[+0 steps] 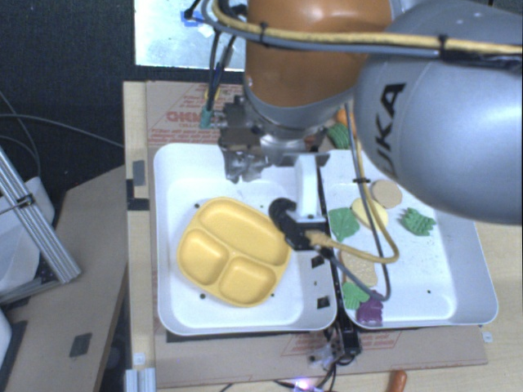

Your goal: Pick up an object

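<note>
Nearest, right bin (458,288): purple toy (372,309) touching green leafy piece (353,294) in near-left corner. Left bin (176,178): yellow divided plate (233,251) lying flat, three hollows up. Further back, right bin: green leaf (343,223), pale yellow piece (368,212), second green leaf (417,220), tan disc (386,193). Gripper (243,158) over far part of left bin, just beyond plate, not touching it. Cannot tell whether claw apart or together.

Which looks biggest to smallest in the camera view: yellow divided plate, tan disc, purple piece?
1. Yellow divided plate, by far.
2. Tan disc and purple piece: too alike to rank.
</note>
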{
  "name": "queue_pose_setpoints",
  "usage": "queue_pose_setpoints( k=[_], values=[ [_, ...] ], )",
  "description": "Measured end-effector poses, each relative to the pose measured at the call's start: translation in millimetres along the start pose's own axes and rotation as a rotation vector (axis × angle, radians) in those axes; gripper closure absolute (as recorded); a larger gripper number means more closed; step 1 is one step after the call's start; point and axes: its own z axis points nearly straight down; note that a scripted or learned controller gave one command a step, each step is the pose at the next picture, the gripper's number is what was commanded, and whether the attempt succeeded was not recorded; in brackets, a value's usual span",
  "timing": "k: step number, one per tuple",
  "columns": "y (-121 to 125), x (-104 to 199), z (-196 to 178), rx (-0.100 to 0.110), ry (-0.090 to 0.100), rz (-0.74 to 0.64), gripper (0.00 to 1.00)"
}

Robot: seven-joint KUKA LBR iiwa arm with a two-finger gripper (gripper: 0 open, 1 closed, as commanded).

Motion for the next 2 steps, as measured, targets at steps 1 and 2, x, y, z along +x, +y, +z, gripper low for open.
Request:
queue_pose_setpoints(
  k=[1, 2],
  values=[
    [-12, -37, 63, 0.007, -0.005, 0.009, 1.00],
    [-23, -62, 267, 0.018, -0.009, 0.009, 1.00]
  ],
)
